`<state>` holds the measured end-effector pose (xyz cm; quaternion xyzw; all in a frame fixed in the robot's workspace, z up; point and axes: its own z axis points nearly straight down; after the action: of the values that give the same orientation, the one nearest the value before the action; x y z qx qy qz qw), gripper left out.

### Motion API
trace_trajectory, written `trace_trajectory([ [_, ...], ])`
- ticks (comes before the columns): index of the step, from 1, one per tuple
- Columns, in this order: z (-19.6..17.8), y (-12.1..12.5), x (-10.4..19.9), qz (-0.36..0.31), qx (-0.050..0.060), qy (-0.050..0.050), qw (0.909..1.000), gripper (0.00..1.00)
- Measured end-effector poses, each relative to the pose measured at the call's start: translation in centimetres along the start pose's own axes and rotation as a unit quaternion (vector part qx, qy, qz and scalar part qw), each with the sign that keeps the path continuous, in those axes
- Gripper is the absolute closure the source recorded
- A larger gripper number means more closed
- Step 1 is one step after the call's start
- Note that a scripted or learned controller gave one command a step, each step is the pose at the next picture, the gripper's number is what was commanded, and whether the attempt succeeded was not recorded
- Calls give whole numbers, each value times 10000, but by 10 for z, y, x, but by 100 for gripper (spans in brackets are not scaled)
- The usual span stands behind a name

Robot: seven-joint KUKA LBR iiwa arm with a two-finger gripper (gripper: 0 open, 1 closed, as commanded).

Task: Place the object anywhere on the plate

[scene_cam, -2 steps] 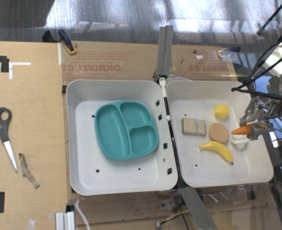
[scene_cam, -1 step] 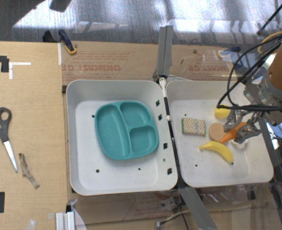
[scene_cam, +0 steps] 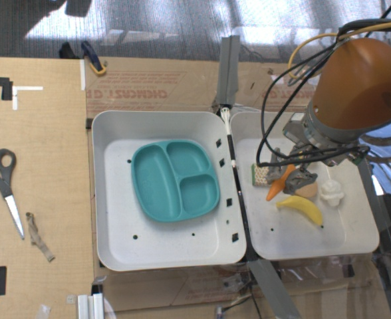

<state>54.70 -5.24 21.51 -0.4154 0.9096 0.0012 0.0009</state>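
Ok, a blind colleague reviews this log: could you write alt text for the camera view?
A grey and orange robot arm reaches over the right white bin, above a carrot, a banana and a small white object. In the left bin lies a teal divided plate. Scissors lie at far left.

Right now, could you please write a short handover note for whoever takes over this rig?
Gripper: low in the right bin, over the cluster of objects; whether it grips anything cannot be told from this view.
Objects: carrot, banana, a white piece and a small speckled block all lie in the right bin.
Plate: teal, three compartments, in the left bin, nothing on it.
Done: nothing placed yet.
Left: pick one object, carry it across, set it on the plate.
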Motion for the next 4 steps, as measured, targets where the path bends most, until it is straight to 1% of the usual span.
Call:
trace_trajectory([
  [1, 8, 43, -77, 149, 2, -3, 9999, 100],
  [2, 8, 43, -77, 155, 3, -2, 9999, 0],
  [3, -102, 9, -184, -640, 20, -27, 9979, 0],
  [4, -111, 6, -183, -602, 24, -57, 9982, 100],
])
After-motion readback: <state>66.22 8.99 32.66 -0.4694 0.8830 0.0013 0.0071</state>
